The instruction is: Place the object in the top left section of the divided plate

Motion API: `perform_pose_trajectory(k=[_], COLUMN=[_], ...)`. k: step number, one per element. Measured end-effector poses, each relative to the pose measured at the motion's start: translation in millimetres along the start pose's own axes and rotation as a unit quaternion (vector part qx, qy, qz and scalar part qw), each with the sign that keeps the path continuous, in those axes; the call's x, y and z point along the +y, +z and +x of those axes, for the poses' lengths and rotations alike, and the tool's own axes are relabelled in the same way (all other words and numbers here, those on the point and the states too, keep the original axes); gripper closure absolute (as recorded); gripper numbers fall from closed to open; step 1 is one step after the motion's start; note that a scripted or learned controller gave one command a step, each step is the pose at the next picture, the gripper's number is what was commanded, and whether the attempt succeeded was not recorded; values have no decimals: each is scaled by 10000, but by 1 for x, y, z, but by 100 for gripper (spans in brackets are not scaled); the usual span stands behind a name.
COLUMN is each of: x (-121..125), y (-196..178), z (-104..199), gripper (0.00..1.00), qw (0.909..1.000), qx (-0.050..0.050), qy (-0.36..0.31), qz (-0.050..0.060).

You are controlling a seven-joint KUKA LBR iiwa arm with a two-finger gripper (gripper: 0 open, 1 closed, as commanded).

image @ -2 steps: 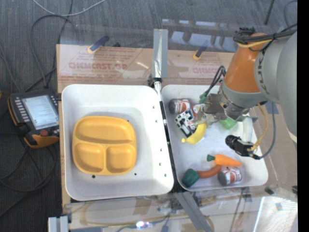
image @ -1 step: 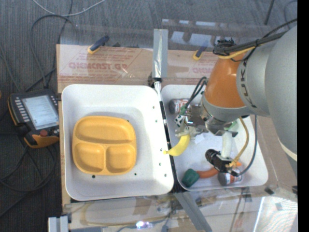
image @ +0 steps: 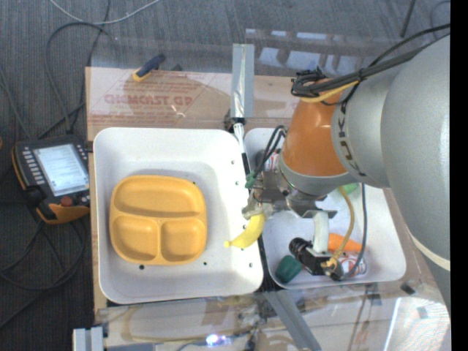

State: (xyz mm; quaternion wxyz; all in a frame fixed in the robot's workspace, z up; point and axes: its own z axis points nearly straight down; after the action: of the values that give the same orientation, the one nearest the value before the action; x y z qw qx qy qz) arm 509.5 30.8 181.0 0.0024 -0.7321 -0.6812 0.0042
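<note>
The banana (image: 247, 232) sits tilted over the right rim of the left bin (image: 146, 141), near the yellow divided plate (image: 157, 218) but apart from it. Its upper end meets the gripper (image: 254, 209) — whether that is clenched cannot be told. A carrot (image: 344, 243) and a green object (image: 286, 270) lie in the right bin (image: 384, 263).

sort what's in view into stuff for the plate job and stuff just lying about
For the job:
banana
plate

Lying about:
carrot
green item
pendant
tool
</note>
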Motion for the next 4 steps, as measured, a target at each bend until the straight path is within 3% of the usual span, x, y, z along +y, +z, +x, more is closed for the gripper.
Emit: perform_pose_trajectory(k=[1, 2, 3, 4], x=[-21, -33, -33, -32], y=[-34, -30, -63, -31], z=[55, 63, 74, 62], gripper=[100, 100, 100, 100], qw=[9992, 9996, 9980, 9977], qx=[3, 4, -2, -12], qy=[-389, -267, -633, -682], qz=[-4, 5, -6, -3])
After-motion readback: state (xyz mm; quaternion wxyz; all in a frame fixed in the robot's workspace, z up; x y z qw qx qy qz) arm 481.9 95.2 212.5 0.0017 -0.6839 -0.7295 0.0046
